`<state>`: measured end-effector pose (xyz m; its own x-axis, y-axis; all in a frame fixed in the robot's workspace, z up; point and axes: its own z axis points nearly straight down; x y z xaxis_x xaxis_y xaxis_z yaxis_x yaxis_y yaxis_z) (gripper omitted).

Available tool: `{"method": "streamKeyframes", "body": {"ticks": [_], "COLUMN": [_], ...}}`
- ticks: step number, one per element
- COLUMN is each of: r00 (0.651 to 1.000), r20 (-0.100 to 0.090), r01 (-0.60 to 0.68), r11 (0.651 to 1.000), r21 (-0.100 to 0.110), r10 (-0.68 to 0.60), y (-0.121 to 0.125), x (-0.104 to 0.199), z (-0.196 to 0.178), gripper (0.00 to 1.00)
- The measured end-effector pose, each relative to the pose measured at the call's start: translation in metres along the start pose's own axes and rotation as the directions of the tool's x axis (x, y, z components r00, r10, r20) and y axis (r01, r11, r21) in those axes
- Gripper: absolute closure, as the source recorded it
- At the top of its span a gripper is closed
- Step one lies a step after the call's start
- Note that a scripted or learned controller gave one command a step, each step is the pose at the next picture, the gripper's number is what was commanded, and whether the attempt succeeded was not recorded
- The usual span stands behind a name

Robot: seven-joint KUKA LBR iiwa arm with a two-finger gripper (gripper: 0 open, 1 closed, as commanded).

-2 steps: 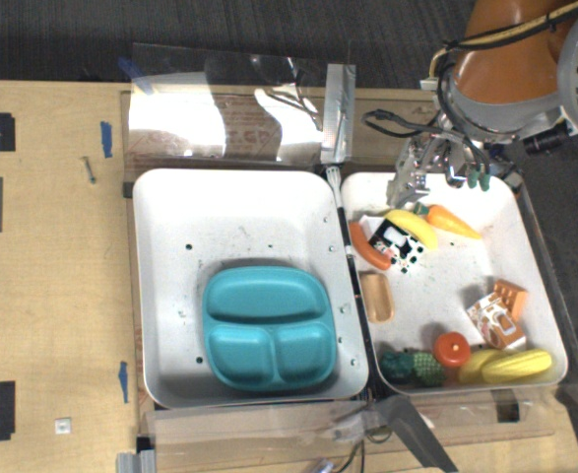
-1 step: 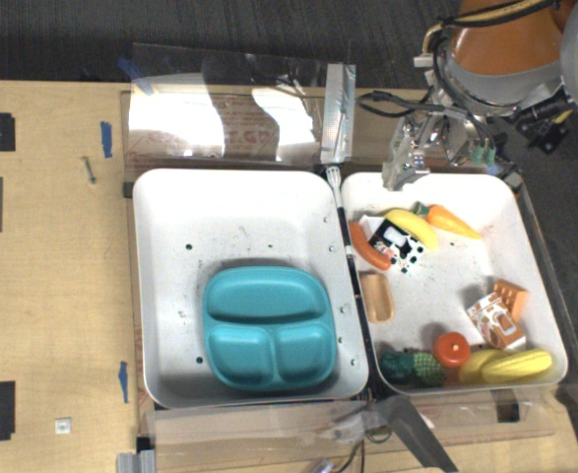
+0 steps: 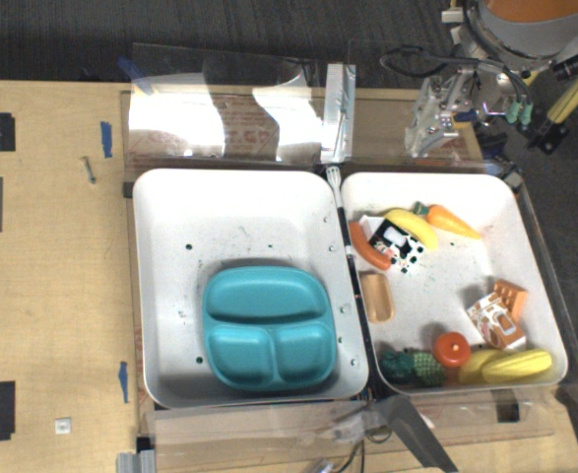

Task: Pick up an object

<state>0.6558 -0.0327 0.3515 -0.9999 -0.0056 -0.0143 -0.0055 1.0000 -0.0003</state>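
End effector [image 3: 436,126] hovers above the right bin's [image 3: 535,254] far rim, nothing between its fingers; can't tell whether they are spread or closed. Objects sit in that bin. Best pick: the carrot [image 3: 454,221], nearest and lying fairly clear; descend centred, close across its width.

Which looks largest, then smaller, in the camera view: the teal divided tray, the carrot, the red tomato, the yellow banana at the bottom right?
1. teal divided tray, by far the largest
2. yellow banana
3. carrot, only slightly smaller than the banana, so this order is unsure
4. red tomato
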Motion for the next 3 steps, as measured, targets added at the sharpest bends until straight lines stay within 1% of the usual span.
{"method": "streamKeyframes", "body": {"ticks": [1, 2, 3], "r00": [0.97, 0.946, 0.853], "r20": [-0.01, -0.004, -0.007], "r01": [0.242, 0.325, 0.521], "r11": [0.97, 0.946, 0.853], "r21": [-0.003, -0.002, -0.007], "r10": [-0.242, -0.325, -0.521], "y": [-0.035, -0.058, -0.059], "x": [0.014, -0.009, 0.0], "z": [0.038, 0.03, 0.035], "gripper": [1.0, 1.0, 1.0]}}
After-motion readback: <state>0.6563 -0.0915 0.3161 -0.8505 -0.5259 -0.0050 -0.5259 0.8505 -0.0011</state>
